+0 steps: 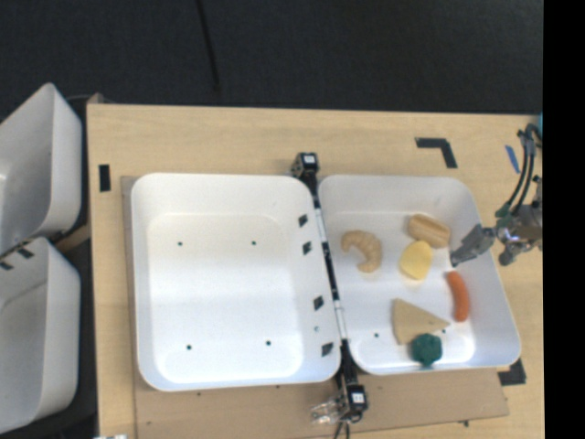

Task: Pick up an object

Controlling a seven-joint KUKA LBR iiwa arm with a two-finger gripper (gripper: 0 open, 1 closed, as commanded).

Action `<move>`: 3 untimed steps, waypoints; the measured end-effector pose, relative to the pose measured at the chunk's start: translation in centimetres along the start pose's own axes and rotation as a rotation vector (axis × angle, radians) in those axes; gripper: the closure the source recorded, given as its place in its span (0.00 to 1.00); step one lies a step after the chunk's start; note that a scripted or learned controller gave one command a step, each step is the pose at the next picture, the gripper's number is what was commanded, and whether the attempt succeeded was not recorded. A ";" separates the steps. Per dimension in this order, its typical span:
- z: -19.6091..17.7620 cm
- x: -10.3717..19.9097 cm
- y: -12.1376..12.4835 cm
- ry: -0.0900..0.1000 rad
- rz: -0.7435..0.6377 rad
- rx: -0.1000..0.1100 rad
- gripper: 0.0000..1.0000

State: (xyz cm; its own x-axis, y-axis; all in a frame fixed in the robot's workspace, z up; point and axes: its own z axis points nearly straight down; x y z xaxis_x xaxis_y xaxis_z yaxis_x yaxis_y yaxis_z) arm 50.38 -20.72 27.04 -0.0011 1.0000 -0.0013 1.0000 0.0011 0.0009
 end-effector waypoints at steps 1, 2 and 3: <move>13.6 1.8 -1.7 0.005 0.001 0.012 0.00; 15.2 -2.3 -1.5 -0.002 0.003 -0.001 0.00; 15.7 -2.2 3.4 -0.001 -0.002 -0.003 0.00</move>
State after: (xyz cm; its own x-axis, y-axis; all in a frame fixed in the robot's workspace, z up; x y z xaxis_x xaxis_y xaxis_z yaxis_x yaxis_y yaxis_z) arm 53.83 -22.89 11.30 -0.0029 1.0000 -0.0022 1.0000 0.0029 0.0042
